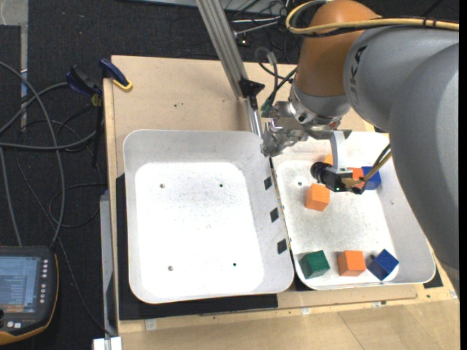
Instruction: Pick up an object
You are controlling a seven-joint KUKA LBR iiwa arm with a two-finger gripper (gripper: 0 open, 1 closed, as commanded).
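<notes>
1. Orange cube (317,196) looks to me like the likeliest object to pick. It sits alone in the upper middle of the right bin (412,232), with bare floor all round it, so there is room to come down on either side.
2. The gripper (273,144) hangs at the right bin's far left corner, just by the rim where it meets the left bin (139,195). It is near the orange cube but not over it, and nothing is in its grasp. I cannot tell from here whether it is wide or narrow, as the wrist hides its working end.
3. Three more blocks lie in a row along the right bin's near edge: a green cube (315,263), a second orange cube (352,262) and a blue cube (382,264). They sit close to the wall and to each other, which I judge makes them harder to grasp.
4. Both bins rest side by side on the wooden counter (182,93), rims touching, which keeps the whole work area within the arm's reach from the right.
5. The next move, I judge, would be a short shift over the lone cube, then a straight descent. The risk is nudging it aside.
</notes>
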